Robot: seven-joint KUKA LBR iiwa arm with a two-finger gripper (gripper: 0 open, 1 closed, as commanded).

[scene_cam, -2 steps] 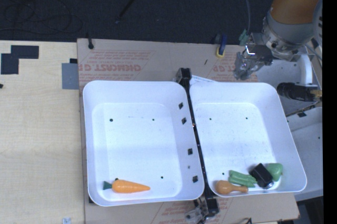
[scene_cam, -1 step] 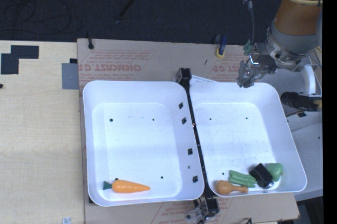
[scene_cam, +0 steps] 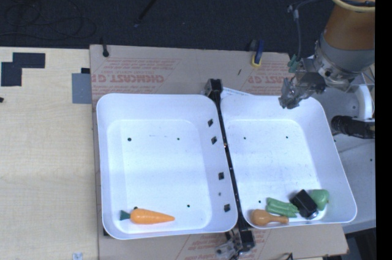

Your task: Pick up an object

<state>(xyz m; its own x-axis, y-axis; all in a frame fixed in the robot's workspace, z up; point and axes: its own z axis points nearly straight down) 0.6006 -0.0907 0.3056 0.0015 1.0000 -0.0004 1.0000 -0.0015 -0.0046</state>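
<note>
Camera view: the gripper (scene_cam: 292, 96) hangs over the right bin (scene_cam: 334, 158) rim at 1 o'clock; finger state cannot be determined. The toy carrot (scene_cam: 150, 216) lies in the left bin (scene_cam: 105, 148) at 7 o'clock.

Orange carrot (scene_cam: 152, 216) lies flat, left bin's near edge; small toys (scene_cam: 293, 208) clustered right bin

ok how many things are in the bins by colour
orange: 2, the carrot in the left bin and the pear-shaped piece in the right bin
green: 2, the bean pod and the rounded green piece
black: 1, the black block
total: 5
</note>
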